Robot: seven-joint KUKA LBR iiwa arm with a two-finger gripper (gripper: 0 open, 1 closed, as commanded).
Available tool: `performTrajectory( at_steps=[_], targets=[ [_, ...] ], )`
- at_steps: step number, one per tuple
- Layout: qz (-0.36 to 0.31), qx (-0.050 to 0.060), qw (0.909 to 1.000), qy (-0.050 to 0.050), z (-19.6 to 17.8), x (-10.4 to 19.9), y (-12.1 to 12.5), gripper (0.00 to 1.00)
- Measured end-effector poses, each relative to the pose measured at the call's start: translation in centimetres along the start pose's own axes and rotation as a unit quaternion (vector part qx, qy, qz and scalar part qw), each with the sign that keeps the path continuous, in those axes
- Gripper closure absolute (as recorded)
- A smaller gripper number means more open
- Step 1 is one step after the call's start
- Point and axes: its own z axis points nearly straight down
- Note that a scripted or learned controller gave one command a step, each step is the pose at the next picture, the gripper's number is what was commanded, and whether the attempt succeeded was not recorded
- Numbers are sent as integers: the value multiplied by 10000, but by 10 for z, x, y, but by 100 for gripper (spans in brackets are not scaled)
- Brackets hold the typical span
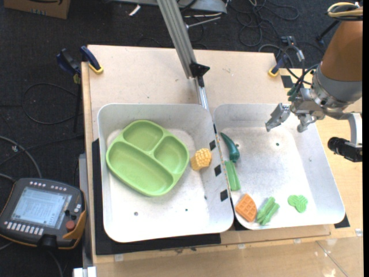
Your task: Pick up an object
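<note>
My gripper (290, 121) hangs over the upper part of the right bin (314, 154), open, with nothing between its fingers. Below it and to the left, along the bin's left wall, lie a dark teal toy vegetable (230, 148) and a long green one (233, 175). Near the bin's front edge sit an orange waffle-like piece (246, 208), a green pod (267, 210) and a small green leafy piece (298, 202). In the left bin (115, 218) rest a green divided plate (147, 157) and a yellow corn piece (200, 158) beside it.
A slanted metal pole (180, 30) crosses above the back of the bench and ends near the wall between the bins. Yellow-tipped clamps (92, 61) sit at the bench's back corners. A teach pendant (41, 211) lies on the floor at the left.
</note>
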Motion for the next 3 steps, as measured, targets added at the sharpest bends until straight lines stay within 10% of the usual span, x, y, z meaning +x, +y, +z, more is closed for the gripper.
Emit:
performTrajectory(
  at_steps=[1, 2, 3],
  targets=[
    [9, 36, 10000, 3, 120, -14, -3, 0],
    [6, -8, 10000, -4, 157, 5, -39, 0],
    [-43, -56, 10000, 1, 51, 69, -8, 0]
  ],
)
